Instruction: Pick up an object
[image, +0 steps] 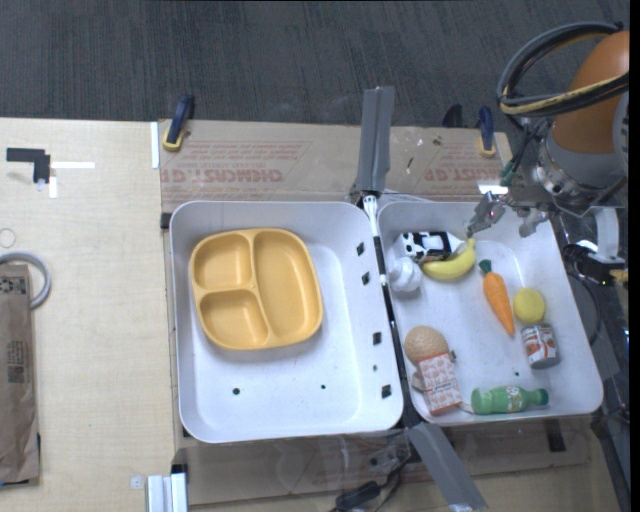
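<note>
Your candidates for picking all lie in the right bin (570, 300). A banana (451, 263) sits at its far left, touching a black-and-white toy (424, 243) on its far side, with a small grey rounded thing (403, 276) just near of that toy against the left wall. A carrot (497, 299) lies lengthwise in the middle, a lemon (529, 304) just to its right, and a small can (539, 345) near of the lemon. Along the near edge you have a green bottle (508, 399) on its side, a red-and-white carton (438, 383), and a brown round piece (426, 343) touching the carton's far end.

The gripper (487, 215) hangs above the far part of that bin, right of the banana and apart from it. Nothing shows between its fingers, and you cannot tell from here how far they are spread.

The left bin (200, 400) holds a yellow divided plate (257, 289) with three compartments, lying in its far left part.

Both bins rest on brown cardboard (260, 165) held by blue clamps (179, 122), on a pale wooden tabletop (90, 300). Dark carpet (250, 50) runs along the far side.

At the left edge a brown bag (17, 370) is cut off. The arm (590, 110) is partly cut off at the right, with black cables looped over it.
</note>
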